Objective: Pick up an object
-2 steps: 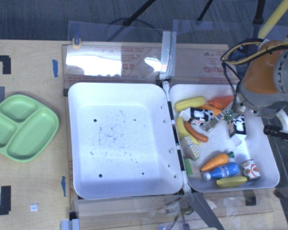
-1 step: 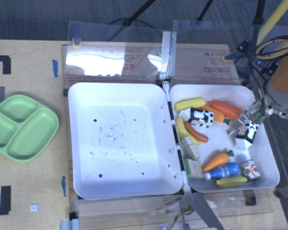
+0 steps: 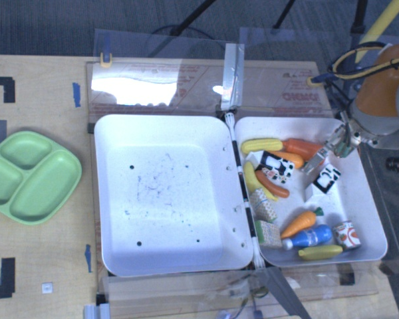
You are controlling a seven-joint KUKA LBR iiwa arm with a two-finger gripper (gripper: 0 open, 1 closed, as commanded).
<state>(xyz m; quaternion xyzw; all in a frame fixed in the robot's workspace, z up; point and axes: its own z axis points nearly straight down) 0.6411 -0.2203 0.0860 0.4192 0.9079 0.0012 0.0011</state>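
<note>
From above, the arm [image 3: 379, 95] reaches in from the right over the right bin [image 3: 372, 208], and its claw [image 3: 324, 153] hangs low at that bin's far side. Whether the claw is released or clenched cannot be told here.

A black-and-white patterned tag [image 3: 327, 178] lies just near of the claw tip, close under it. To the claw's left lie an orange carrot [image 3: 303, 147] and a yellow banana [image 3: 261, 145], with a black-and-white spotted toy [image 3: 278, 167] just nearer than those. A sausage-like orange piece [image 3: 272, 186] lies beside the spotted toy.

At the near side of the right bin, well apart from the claw, sit a second carrot [image 3: 299, 223], a blue bottle [image 3: 309, 237], a yellow piece [image 3: 320, 252] and a small red-and-white can [image 3: 346, 234].

The left bin [image 3: 120, 138] sits beside it on the tabletop [image 3: 33, 85]. A green divided plate [image 3: 30, 176] rests far to the left.
</note>
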